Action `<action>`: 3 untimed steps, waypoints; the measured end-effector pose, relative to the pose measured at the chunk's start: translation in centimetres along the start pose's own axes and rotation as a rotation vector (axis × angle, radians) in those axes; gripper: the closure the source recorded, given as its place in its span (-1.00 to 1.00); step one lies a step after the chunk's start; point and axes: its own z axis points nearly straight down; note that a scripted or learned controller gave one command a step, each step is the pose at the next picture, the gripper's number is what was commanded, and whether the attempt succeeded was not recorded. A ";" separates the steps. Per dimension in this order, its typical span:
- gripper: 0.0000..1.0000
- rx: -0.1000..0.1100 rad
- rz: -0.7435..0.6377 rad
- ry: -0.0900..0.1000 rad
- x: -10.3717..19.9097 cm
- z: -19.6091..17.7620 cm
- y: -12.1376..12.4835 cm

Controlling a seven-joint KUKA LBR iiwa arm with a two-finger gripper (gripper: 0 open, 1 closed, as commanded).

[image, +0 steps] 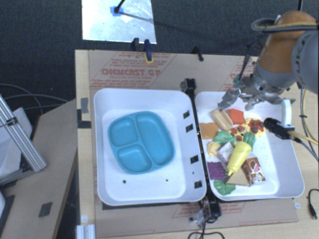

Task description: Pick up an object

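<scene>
The right bin (pixel 289 183) holds a pile of toy food. In it are a tan hot-dog bun (pixel 222 118), an orange wedge (pixel 209 130), a red piece (pixel 236 116), a pizza slice (pixel 253 126), a yellow corn cob (pixel 239 156), a purple piece (pixel 216 170), a small carton (pixel 253 170) and green leafy pieces (pixel 224 186). My gripper (pixel 238 98) hangs over the far end of this bin, just above and behind the bun and the red piece. Its grey fingers (pixel 227 99) are spread apart with nothing between them.
The left bin (pixel 114 188) holds a blue three-compartment tray (pixel 141 141). A black divider with clips (pixel 195 133) runs between the bins. The arm's orange band (pixel 284 39) and a black cable fitting (pixel 277 128) sit over the right bin's far right side.
</scene>
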 end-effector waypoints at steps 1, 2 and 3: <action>-1.00 0.008 0.005 0.001 -1.9 11.3 -6.0; -1.00 -0.027 0.003 -0.009 -0.7 11.2 -11.5; 1.00 -0.030 0.004 -0.013 -1.0 10.1 -11.3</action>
